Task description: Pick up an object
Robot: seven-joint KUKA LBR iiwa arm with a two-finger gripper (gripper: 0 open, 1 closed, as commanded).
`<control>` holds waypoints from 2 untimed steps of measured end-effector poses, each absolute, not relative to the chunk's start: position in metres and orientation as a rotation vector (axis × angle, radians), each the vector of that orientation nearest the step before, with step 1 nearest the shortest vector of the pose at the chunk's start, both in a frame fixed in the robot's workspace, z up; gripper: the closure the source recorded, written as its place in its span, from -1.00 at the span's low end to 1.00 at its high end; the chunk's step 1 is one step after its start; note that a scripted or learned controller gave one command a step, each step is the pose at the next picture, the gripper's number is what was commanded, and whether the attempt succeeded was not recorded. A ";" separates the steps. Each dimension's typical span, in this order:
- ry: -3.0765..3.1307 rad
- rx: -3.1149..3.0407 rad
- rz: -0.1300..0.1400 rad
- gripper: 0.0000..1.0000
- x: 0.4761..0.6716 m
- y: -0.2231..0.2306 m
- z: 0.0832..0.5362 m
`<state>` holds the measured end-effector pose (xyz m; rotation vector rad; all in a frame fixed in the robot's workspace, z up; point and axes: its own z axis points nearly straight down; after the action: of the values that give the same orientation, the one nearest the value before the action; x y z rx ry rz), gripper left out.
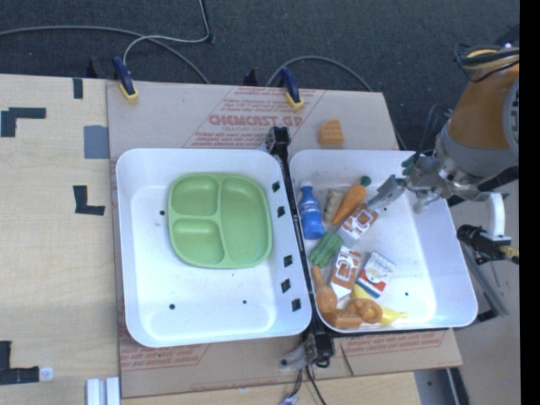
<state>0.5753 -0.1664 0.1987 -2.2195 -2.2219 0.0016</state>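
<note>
The right bin (439,251) holds a pile of toy food along its left side: a blue bottle (311,213), a carrot (350,201), a red-and-white carton (362,223), a green piece (325,247), a second red-and-white carton (345,269), a white carton with blue and orange print (377,272), a yellow banana (384,314) and orange bread-like pieces (337,307). My gripper (386,194) reaches in from the right, slanting down over the bin's upper middle. Its tip is just right of the carrot and above the first carton. I see nothing held in it.
The left bin (143,251) holds a green divided plate (221,220). A small orange block (331,132) lies on the cardboard behind the right bin. Two blue-and-yellow clamps (126,80) pin the cardboard's far edge. The right half of the right bin is bare white floor.
</note>
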 end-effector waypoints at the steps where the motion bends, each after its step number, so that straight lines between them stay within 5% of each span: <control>1: -2.223 -2.221 0.001 -1.00 0.597 -0.140 0.094; 2: -2.227 -2.221 -0.002 -1.00 0.659 -0.128 0.086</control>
<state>0.6593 -0.1284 0.0862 -2.2209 -2.2267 -0.0023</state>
